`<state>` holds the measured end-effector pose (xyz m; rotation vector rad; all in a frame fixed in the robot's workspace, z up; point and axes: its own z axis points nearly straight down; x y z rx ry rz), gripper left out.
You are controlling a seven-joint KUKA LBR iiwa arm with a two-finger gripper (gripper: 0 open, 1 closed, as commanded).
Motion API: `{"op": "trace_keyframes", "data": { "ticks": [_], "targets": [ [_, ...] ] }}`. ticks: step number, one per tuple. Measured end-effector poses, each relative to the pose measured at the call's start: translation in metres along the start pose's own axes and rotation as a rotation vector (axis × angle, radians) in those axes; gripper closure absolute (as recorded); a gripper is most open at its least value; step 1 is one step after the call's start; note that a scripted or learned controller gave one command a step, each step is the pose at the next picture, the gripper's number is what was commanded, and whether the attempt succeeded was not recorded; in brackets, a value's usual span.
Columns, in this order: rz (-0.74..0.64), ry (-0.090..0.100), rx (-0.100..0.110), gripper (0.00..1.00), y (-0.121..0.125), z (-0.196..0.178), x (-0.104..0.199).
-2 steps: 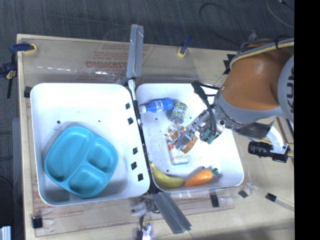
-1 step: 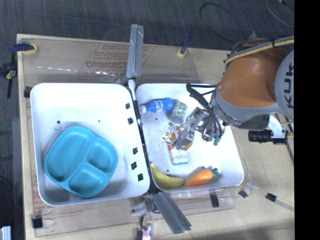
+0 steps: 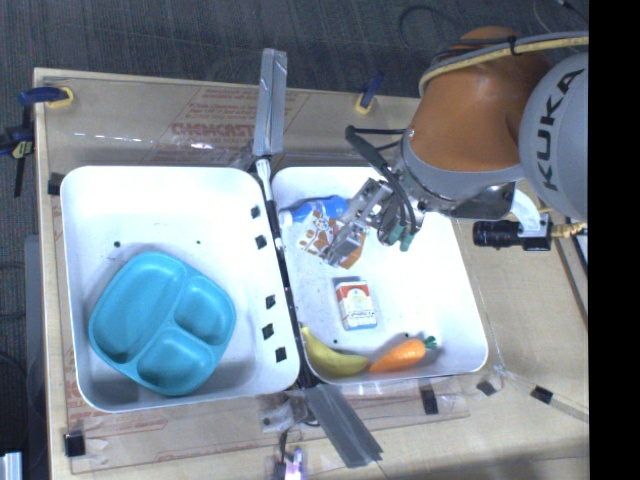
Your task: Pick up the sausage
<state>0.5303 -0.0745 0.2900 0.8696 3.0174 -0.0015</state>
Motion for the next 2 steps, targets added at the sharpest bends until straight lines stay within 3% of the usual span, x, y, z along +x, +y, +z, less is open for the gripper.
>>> {"op": "trace_keyframes", "data": {
  "ticks": [1, 2],
  "targets": [
    [-0.027, -0.003, -0.001, 1.0, -0.008, -0.126, 0.002],
    [0.196, 0.001, 0.001, 1.0, -0.034, 0.003, 0.03]
  ]
}}
